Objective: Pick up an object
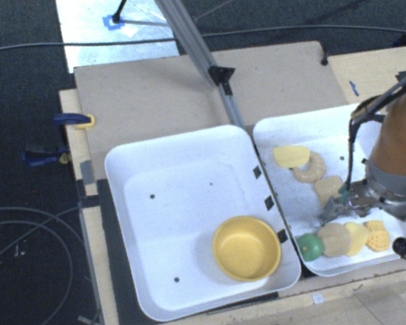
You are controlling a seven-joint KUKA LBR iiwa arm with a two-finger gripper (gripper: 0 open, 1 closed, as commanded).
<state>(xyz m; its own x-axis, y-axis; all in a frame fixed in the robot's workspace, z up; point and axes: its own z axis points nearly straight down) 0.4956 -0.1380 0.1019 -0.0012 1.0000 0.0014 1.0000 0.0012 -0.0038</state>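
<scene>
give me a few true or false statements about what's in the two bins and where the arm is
1. The yellow bowl sits in the left bin. True.
2. The tool hangs over the left bin. False: it is over the right bin, just above the cluster of food items along its near edge.
3. A green item lies at the near left corner of the right bin. True.
4. The yellow bowl lies upside down. False: it sits upright, its open side facing up.
5. The waffle-patterned yellow piece sits at the far edge of the right bin. False: it is near the front edge, right of the pale round pieces.
</scene>
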